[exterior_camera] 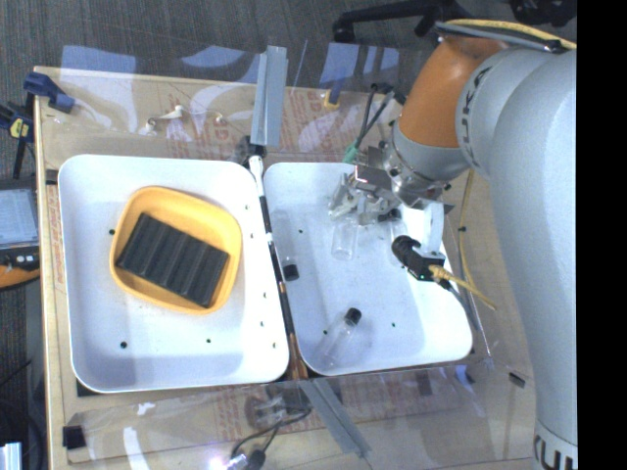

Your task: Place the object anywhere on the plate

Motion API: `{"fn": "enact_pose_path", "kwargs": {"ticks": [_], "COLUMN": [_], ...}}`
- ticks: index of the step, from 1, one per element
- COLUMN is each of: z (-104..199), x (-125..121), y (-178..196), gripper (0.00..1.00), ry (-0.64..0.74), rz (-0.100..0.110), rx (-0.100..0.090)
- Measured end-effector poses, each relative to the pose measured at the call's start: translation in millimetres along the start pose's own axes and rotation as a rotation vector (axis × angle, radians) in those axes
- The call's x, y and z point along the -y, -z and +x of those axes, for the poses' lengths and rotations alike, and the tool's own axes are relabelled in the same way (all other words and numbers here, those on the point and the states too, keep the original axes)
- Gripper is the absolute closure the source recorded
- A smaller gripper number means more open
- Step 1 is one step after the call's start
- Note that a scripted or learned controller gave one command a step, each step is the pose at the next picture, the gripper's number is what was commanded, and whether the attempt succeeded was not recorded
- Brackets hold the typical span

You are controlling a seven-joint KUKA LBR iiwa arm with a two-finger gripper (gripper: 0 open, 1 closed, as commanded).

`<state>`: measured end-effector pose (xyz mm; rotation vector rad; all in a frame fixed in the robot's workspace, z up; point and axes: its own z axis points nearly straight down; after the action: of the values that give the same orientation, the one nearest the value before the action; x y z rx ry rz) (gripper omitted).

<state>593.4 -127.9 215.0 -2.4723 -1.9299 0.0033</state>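
A grey arm (519,164) reaches into the right bin (446,336). Its gripper (353,204) hovers there; whether its fingers are open or closed is unclear. A clear bottle (345,336) lies near the front. The yellow plate (176,253) waits in the left bin (88,351), a dark ridged block (174,258) on it.

Clear bottle (345,337), seemingly toppled; yellow plate (176,248) apart.

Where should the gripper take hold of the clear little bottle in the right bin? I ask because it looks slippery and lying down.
Grip the clear bottle across its body, coming straight down from above. It seems to lie on its side on the right bin floor, black cap up-right, with open floor around it.
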Motion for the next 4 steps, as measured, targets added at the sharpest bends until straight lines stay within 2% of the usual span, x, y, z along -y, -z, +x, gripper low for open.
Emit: {"fn": "enact_pose_path", "kwargs": {"ticks": [1,2,3,4], "z": [65,138,160,173], "x": [6,25,22,34], "y": [-24,14,-25,-25], "gripper": [1.0,1.0,1.0,1.0], "ry": [0.2,0.34,0.499,0.679], "rz": [0.001,-0.004,0.001,0.002], "rx": [0.002,0.003,0.003,0.004]}}
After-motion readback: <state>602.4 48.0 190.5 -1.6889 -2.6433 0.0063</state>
